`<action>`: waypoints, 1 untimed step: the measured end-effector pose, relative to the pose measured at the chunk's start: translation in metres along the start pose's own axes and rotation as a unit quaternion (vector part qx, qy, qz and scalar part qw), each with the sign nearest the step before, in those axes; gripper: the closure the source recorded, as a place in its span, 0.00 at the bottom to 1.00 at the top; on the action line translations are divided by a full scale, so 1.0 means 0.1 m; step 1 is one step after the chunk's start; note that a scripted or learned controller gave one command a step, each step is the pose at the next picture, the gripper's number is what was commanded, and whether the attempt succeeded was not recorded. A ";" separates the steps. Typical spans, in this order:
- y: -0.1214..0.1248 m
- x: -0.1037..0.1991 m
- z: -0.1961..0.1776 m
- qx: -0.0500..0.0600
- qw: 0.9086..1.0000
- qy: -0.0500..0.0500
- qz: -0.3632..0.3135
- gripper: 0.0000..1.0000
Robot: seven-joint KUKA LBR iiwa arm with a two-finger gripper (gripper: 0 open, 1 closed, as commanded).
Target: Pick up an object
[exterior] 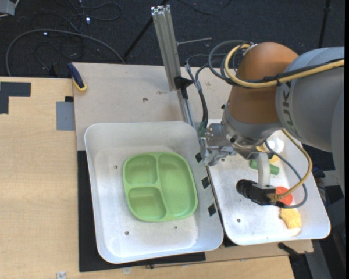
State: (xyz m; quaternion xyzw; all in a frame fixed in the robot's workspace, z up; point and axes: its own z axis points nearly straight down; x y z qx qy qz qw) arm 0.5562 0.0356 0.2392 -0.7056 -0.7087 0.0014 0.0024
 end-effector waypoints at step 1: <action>-0.20 0.46 -0.05 0.000 1.000 0.000 0.000 1.00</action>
